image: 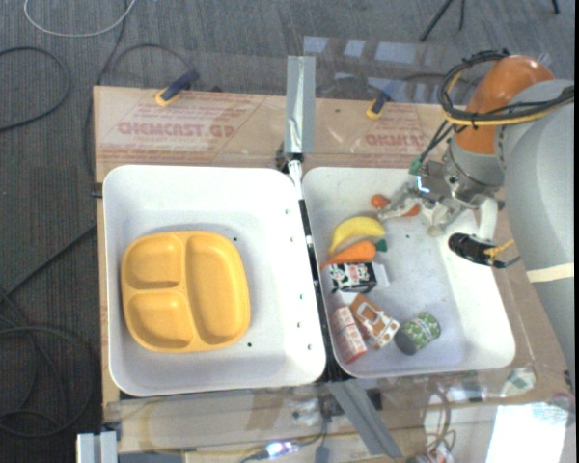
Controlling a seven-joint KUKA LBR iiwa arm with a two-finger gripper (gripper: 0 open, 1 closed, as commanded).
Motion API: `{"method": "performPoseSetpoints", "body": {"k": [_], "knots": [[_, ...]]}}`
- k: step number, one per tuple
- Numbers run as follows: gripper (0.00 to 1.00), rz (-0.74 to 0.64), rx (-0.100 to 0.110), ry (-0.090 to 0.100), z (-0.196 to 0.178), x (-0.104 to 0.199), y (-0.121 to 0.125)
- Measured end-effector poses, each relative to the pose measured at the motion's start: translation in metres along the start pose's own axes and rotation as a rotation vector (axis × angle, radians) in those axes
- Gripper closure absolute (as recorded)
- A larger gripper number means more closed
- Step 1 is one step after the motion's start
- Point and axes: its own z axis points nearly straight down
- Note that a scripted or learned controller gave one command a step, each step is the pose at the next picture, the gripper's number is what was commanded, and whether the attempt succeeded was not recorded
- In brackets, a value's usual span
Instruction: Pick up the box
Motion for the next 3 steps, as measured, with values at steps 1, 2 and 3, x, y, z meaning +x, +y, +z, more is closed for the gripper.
{"method": "performPoseSetpoints", "body": {"k": [1, 2, 3], "knots": [[0.00, 0.000, -0.001, 0.000, 0.000, 0.000, 0.000], [1.00, 0.001, -0.015, -0.012, -0.007, -0.003, 0.002], [1.00, 0.071, -0.045, -0.014, -0.041, 0.038, -0.109]]}}
